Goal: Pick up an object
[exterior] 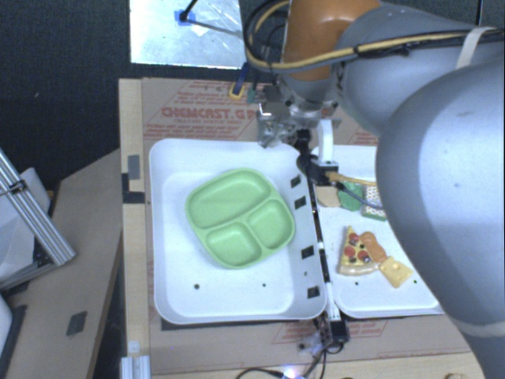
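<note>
A light green divided plate (241,215) lies in the middle of the left bin (170,275). In the right bin (394,302) a toy pizza slice (360,253) rests beside a yellow wedge (395,272). Further back are a small dark green piece (349,198) and a patterned packet (374,205), partly hidden by the arm. My gripper (296,136) hangs over the far end of the divider between the bins, above and behind the plate. Nothing shows in its grasp.
The big grey arm with its orange band (323,22) covers much of the right bin. A row of black clips (304,227) runs along the divider. Cardboard (197,113) lies under the bins. A shiny sheet (185,22) sits behind them.
</note>
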`<state>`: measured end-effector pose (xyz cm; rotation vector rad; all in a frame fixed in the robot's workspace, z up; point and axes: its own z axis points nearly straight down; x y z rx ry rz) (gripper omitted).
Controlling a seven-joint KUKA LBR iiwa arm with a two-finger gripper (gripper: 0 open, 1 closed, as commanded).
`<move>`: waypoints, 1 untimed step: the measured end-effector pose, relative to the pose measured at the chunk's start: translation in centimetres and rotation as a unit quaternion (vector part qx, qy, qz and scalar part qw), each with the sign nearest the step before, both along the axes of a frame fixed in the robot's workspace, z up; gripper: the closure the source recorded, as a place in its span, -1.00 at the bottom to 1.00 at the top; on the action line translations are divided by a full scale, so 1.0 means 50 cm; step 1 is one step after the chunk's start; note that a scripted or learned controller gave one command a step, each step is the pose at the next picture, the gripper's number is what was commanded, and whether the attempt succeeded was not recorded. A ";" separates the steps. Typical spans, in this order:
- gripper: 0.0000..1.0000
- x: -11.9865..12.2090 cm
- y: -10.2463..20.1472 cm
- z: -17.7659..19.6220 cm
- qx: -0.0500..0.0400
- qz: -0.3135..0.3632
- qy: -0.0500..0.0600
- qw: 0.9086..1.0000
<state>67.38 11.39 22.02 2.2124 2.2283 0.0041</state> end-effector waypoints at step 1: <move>1.00 -0.030 -0.028 0.004 -0.001 -0.004 0.001 1.000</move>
